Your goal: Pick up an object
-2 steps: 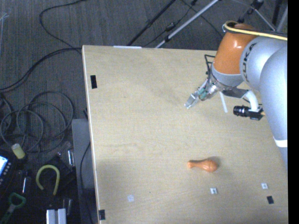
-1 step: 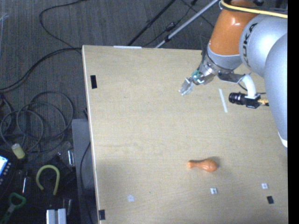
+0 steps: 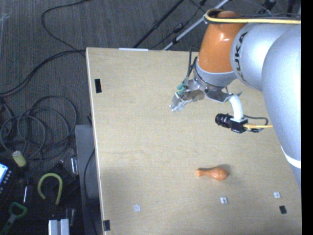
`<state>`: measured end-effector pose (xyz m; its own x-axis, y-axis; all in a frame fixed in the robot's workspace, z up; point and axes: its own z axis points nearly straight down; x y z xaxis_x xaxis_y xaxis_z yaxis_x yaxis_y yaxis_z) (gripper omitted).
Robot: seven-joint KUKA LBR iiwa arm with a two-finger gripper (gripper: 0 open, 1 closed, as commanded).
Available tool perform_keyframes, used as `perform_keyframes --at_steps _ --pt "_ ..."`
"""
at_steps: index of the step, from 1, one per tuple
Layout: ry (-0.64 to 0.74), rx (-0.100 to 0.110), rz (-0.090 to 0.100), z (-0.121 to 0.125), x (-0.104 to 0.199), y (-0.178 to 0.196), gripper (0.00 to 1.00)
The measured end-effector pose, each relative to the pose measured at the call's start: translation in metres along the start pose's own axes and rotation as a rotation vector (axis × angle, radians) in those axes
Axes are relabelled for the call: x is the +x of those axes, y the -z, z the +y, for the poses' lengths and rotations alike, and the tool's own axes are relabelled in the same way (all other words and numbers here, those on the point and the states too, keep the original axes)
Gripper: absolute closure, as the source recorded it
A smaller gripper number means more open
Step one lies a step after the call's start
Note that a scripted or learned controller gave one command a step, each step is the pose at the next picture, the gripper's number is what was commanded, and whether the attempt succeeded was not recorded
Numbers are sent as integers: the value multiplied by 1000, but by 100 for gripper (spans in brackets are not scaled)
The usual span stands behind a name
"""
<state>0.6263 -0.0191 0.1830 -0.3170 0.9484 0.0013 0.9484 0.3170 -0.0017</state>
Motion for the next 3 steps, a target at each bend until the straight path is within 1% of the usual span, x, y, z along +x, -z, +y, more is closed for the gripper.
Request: perform_keyframes --at_steps 1,2,3 --pt "140 -2 -5 -12 -80 154 100" --pt "129 1 -1 -43 -39 49 100" --pt "-60 0 -2 -24 -37 48 100"
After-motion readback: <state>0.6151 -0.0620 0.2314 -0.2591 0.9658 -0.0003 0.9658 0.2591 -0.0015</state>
